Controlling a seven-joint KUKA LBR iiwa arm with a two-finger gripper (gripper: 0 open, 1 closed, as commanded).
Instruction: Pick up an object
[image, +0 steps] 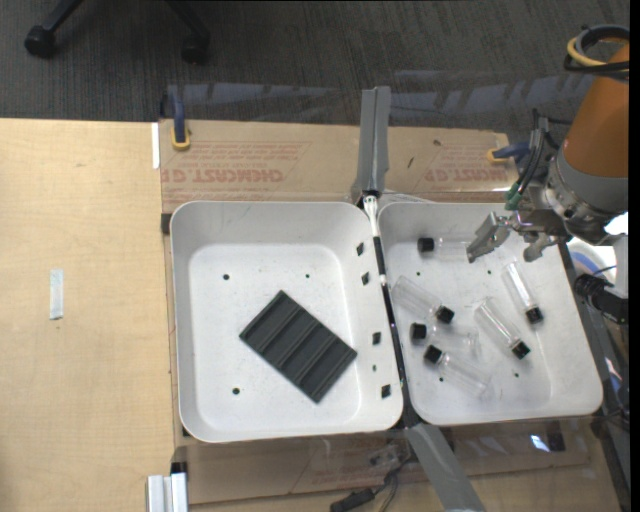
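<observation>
**Pincer above right bin, nothing grasped**

While the pincer (512, 238) hangs spread and unloaded over the right bin (590, 400), near its back edge, clear vials with black caps (490, 325) lie scattered below on the bin floor. Judged light, rigid, slick and prone to rolling; best pinched across the barrel mid-length, not at the cap. Left bin (185, 330) holds a dark ribbed slab (297, 346), flat and harder to grip.
</observation>
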